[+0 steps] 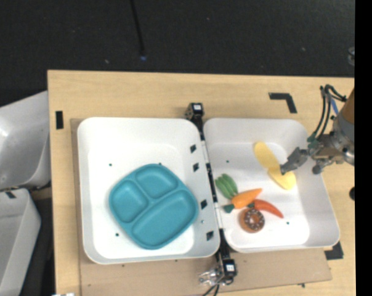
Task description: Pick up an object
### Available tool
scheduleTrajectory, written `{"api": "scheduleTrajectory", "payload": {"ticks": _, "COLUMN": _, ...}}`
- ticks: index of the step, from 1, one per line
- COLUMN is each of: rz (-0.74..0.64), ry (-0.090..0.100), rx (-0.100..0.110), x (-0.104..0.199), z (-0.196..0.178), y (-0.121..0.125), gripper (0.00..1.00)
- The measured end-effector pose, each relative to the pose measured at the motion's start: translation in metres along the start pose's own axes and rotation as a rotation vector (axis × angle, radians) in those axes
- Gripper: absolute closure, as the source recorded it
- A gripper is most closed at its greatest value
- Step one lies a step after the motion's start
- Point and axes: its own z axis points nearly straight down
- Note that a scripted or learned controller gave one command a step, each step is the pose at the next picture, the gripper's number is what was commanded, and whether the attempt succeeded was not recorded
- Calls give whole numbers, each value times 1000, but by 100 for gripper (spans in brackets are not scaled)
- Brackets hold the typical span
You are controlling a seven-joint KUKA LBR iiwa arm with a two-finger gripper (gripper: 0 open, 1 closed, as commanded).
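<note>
The right bin [315,227] holds several toy foods: a yellow banana [271,163], a green vegetable [226,184], an orange carrot [246,196], a red pepper [270,209] and a round brown piece [252,220]. My gripper [304,164] hangs over the bin's right side, just right of the banana's lower end. It is open, and one dark finger [293,160] reaches close to the banana. Nothing sits between the fingers.
In the left bin [90,165] lies a blue divided plate [152,205]. A black hinge strip [204,184] separates the two bins. The wooden bench [143,94] surrounds both. Grey equipment [16,147] stands at the far left.
</note>
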Motion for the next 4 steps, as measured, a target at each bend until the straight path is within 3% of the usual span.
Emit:
{"api": "scheduleTrajectory", "payload": {"ticks": 1, "rz": -3, "ry": -3, "rx": -12, "x": 0, "z": -7, "y": 3, "gripper": 0}}
{"api": "scheduleTrajectory", "payload": {"ticks": 3, "rz": -2, "ry": -3, "rx": -9, "x": 10, "z": 88, "y": 5, "gripper": 0}}
{"api": "scheduleTrajectory", "payload": {"ticks": 4, "rz": 2, "ry": -6, "rx": -17, "x": 8, "z": 113, "y": 6, "gripper": 0}}
